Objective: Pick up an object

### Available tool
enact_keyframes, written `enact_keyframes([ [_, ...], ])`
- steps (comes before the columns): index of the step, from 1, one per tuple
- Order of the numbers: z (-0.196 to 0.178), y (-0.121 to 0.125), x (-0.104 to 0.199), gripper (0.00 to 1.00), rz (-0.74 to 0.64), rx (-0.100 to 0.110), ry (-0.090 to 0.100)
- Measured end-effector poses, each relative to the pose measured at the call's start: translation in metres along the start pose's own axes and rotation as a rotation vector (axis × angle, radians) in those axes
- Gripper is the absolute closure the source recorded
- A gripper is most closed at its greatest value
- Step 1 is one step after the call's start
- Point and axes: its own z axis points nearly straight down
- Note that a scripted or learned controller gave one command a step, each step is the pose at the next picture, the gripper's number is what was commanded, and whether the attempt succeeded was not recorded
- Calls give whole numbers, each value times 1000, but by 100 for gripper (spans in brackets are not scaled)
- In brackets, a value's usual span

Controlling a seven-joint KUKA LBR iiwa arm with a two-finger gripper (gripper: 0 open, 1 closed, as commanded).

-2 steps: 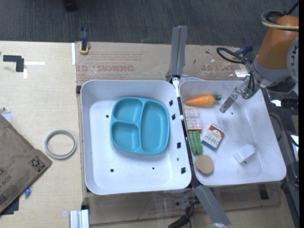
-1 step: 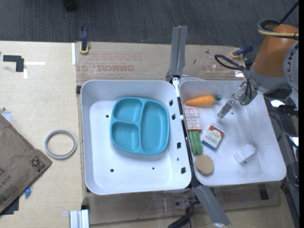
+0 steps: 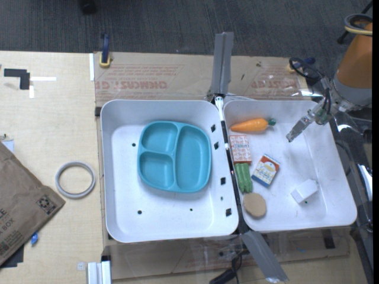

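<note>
A toy carrot point(image 3: 250, 125) is lying near the top of the right bin point(image 3: 331, 218) (a small white block point(image 3: 305, 191) is lower down). Nothing is being held; the gripper point(image 3: 294, 134) is being hung above, whether open cannot be told. Lowering is needed next.

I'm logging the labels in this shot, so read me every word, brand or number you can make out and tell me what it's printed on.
"BOX" on the brown cardboard box at the left edge; the rest of its print is cut off.
Red lettering on the cardboard sheet behind the bins: upside down and too blurred to read reliably.
Red-and-white packet: print too small to read.
Small blue-and-white box: print too small to read.
</note>
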Motion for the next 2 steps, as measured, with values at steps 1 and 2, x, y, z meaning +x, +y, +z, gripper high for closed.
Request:
enact_keyframes([
  [1,18,32,16,0,-34,0,1],
  [2,39,63,77,0,-21,2,-2],
])
